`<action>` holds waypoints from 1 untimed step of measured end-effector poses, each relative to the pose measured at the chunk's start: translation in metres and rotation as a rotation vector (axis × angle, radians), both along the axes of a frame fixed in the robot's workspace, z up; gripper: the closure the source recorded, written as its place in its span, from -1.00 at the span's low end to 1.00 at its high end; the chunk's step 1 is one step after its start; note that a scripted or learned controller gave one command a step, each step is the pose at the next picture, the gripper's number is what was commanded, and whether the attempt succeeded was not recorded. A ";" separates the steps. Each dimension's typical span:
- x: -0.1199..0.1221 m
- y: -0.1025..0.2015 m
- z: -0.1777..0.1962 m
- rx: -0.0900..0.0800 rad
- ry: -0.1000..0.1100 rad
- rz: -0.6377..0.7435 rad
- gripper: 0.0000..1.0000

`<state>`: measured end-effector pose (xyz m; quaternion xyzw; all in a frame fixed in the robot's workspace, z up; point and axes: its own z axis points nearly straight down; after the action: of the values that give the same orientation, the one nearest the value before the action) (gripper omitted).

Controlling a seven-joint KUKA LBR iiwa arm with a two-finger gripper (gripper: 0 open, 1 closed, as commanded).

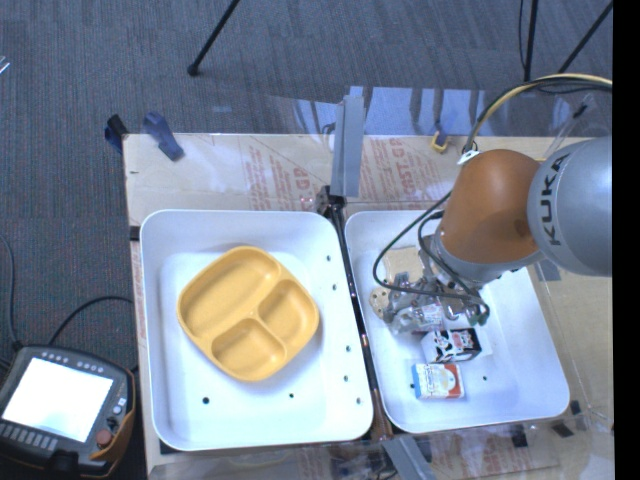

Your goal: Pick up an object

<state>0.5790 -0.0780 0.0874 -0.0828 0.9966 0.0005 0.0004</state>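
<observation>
a grey kuka arm [585, 203] with an orange band [490, 208] above the wrist reaches in from the right of the frame and bends down over the right-hand white bin [540, 368], its tool [415, 308] low in the bin's left half, close to the bin floor. the metal parts of the tool are a tangle of linkages and cable from this angle, and whether it is spread or closed, or has hold of anything, cannot be told.

just below and right of the tool, a small black-and-white carton [458, 343] lies flat on the bin floor, tilted, near the tool but not visibly in its grasp. just below that, towards the lower middle of the bin, lies a small white packet [438, 380] with orange and blue print, apart from the tool.

the left-hand white bin [165, 258] holds a yellow divided plate [248, 311] with three compartments, lying flat and turned at a slant near the bin's centre.

the two bins sit side by side on a pale desk [240, 173] printed with red lettering. a blue clamp [160, 135] grips the desk's upper left edge. a grey upright post [347, 153] stands behind the gap between the bins. a yellow cable [515, 93] loops above the arm at the upper right. in the lower left corner of the frame, a teach pendant [62, 403] with a lit white screen rests on the dark carpet [60, 68], and tripod legs [220, 23] cross the top of the frame.
</observation>
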 end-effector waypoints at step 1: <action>-0.003 -0.001 -0.001 0.000 0.003 0.023 1.00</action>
<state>0.5757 -0.0787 0.0867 -0.0941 0.9956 0.0004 -0.0011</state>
